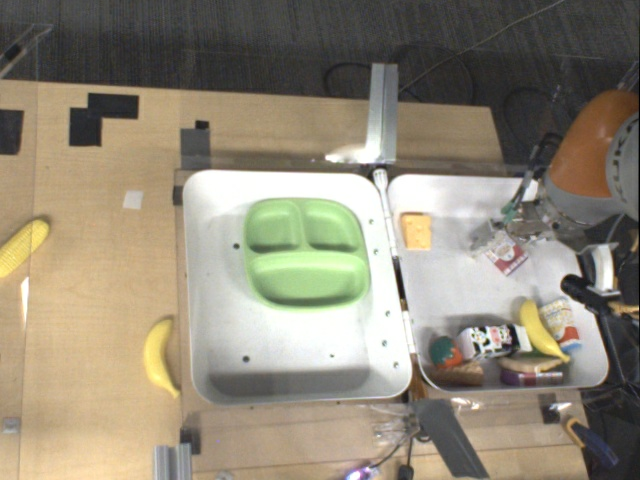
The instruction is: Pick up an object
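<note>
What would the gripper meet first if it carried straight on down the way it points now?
Most likely the small red-and-white packet lying on the right bin's floor, right under the gripper. Height above it is unclear from this slanted view, so it may already be touching.

A divided plate lies in the left bin; the right bin holds a cracker and a near-corner clutter.

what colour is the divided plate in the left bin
Light green, plain with no pattern; the divided plate shows clearly in the camera view.
</note>
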`<move>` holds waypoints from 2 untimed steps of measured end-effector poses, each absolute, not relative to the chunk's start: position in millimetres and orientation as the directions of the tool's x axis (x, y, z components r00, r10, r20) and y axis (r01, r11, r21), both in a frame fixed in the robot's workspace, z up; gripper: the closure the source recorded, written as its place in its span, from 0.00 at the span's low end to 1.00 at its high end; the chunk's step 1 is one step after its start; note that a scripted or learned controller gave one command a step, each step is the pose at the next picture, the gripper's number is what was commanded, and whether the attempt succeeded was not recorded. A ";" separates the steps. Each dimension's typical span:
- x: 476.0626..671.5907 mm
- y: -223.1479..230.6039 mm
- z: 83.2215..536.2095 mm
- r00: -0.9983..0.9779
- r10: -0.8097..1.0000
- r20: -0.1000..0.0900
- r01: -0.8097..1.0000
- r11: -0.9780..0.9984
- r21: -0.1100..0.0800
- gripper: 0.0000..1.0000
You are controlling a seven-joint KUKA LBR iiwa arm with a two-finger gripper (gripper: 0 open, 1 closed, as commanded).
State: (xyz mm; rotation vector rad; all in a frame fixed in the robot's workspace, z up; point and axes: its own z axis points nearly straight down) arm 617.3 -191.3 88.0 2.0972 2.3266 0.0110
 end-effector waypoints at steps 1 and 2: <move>619.9 -190.2 97.2 -0.104 0.995 -0.002 0.994 0.104 0.016 1.00; 666.8 -124.4 85.5 -0.111 0.994 0.001 0.994 0.111 -0.010 1.00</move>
